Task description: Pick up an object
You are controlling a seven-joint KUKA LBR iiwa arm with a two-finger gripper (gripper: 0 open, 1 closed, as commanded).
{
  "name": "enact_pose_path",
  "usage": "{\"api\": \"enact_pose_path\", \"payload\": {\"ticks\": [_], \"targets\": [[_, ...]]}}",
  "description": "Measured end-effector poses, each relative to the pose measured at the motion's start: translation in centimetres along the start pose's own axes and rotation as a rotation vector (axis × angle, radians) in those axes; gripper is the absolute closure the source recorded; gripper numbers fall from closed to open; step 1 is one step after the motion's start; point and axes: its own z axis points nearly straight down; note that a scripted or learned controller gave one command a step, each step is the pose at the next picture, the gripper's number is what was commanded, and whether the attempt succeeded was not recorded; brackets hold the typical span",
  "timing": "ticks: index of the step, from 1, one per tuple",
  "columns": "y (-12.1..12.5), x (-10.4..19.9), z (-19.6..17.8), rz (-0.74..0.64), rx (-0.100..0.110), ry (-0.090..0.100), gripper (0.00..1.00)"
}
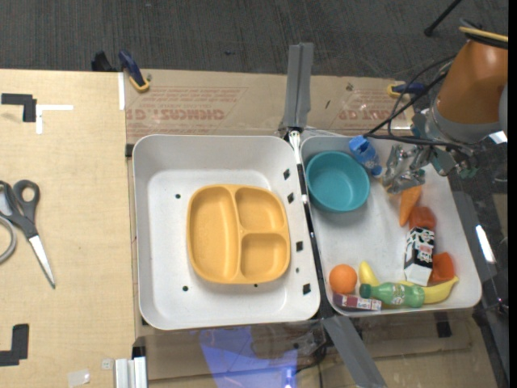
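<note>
The hand (pixel 401 170) is seen low in the right bin (pixel 380 241), just above an orange carrot (pixel 409 204), beside the teal bowl (pixel 338 181); its state cannot be told.

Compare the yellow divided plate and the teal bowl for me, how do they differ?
The yellow divided plate is shallow, squarish and split into three compartments; the teal bowl is round, deeper and undivided. The plate lies in the left bin, the bowl in the right bin. The plate is larger. Both sit upright.
</note>
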Motion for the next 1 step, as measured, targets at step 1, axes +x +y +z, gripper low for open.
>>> {"api": "enact_pose_path", "payload": {"ticks": [1], "targets": [[5.74, 6.36, 1.31, -0.414, -0.009, 0.014, 1.0]]}}
